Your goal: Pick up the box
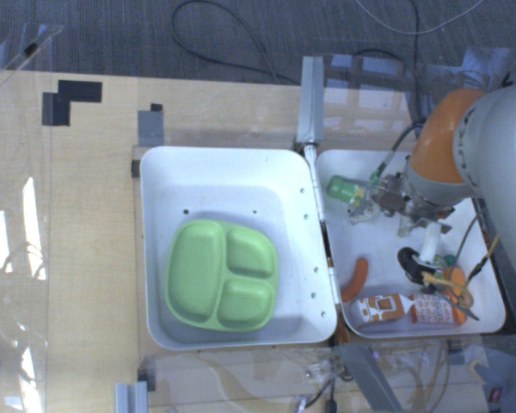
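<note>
- Locate the box [387, 309]: it lies flat on its side in the right bin [490, 323], lengthwise along the near wall and close against it
- Locate the gripper [408, 216]: it hangs over the far half of the same bin, apart from the box and holding nothing that you can see
- Note that this view does not let you tell how wide the gripper is spread; confirm a wide setting before any descent
- Bring the gripper toward the near wall until it is centred over the box, then turn the wrist so that the grip closes across the short width
- Keep clear of the sausage [354, 280], just beside the box's left end, and of the orange item [457, 285], near its right end
- Expect little room on the wall side; descend vertically and favour the middle of the box
- Ignore the green bottle [342, 188] at the far left of the bin and the plate [221, 275] in the left bin [155, 231]; neither lies in your path
- Lift straight up, and check that the box rises with the gripper
</note>
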Robot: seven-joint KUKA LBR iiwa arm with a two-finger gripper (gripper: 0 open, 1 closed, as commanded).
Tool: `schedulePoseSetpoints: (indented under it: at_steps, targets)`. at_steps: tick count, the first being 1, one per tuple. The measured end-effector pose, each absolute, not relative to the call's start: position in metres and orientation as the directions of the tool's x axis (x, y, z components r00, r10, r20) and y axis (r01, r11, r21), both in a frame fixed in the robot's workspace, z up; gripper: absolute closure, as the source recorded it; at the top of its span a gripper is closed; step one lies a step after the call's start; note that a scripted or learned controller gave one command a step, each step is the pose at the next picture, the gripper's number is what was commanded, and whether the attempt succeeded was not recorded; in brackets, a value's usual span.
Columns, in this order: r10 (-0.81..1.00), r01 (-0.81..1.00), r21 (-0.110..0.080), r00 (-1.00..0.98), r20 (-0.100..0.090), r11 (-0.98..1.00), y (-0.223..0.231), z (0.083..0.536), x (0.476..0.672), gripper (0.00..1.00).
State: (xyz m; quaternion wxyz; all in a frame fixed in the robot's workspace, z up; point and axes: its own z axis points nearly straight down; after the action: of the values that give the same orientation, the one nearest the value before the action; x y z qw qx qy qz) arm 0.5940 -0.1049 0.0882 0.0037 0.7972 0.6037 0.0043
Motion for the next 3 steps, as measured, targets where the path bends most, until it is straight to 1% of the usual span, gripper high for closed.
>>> schedulePoseSetpoints:
  at_steps: [1, 2, 3]
  targets:
    - [0.997, 0.997, 0.012, -0.072, -0.003, 0.072, -0.13, 0.089, 0.563, 0.0]
    - [0.991, 0.991, 0.011, -0.132, -0.001, 0.132, -0.086, 0.088, 0.622, 0.0]
    - [0.991, 0.99, 0.018, -0.137, -0.002, 0.137, -0.085, 0.101, 0.624, 1.0]
